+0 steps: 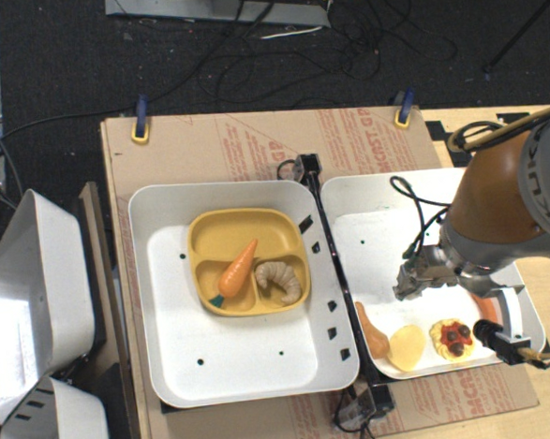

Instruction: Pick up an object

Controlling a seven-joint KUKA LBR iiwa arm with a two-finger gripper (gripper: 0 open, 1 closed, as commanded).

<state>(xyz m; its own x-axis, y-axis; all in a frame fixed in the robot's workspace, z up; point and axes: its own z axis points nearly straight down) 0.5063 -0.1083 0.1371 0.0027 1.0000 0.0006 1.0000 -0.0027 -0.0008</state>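
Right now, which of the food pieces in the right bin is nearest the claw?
The pale yellow round piece, lying just below the claw. The orange strip sits farther left, and the red-topped piece lies farther right.

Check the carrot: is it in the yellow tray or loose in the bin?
In the tray. The carrot lies slanted across the divided yellow tray in the left bin, beside a pale shrimp.

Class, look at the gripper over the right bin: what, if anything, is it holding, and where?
It cannot be told; the gripper hangs over bare floor of the right bin.
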